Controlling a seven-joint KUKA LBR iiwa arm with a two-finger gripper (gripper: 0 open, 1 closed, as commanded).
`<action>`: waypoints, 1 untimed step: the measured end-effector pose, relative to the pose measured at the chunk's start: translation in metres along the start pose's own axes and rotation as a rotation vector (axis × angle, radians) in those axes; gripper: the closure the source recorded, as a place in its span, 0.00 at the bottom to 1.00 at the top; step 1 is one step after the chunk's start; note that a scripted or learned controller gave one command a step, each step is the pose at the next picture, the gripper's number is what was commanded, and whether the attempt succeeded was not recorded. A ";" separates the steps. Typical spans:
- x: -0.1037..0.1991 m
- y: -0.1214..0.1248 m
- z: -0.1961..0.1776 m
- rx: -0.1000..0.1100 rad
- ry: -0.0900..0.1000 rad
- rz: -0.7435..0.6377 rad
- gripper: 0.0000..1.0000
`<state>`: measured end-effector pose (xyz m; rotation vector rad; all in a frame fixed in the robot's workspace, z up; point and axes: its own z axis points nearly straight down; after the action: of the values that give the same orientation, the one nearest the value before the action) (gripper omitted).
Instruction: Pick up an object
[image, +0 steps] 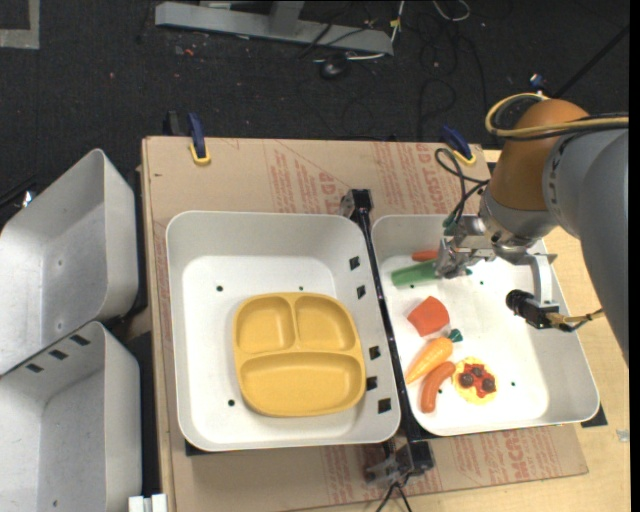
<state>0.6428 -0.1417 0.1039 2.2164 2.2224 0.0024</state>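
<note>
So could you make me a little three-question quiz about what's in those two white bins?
1. True or false: the yellow divided plastic tray lies in the right-hand white bin.
2. Which item lies nearest the gripper? A) the green stick-shaped toy B) the small yellow pizza slice with dark toppings C) the red sausage-shaped toy
3. Fill in: the orange carrot-shaped toy lies just below the red-orange ___-shaped piece.

Key
1. False; it lies in the left-hand white bin.
2. A
3. wedge
</note>
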 end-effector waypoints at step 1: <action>-0.001 -0.008 -0.050 -0.002 0.000 0.004 1.00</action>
<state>0.6342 -0.1427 0.1542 2.2198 2.2168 0.0044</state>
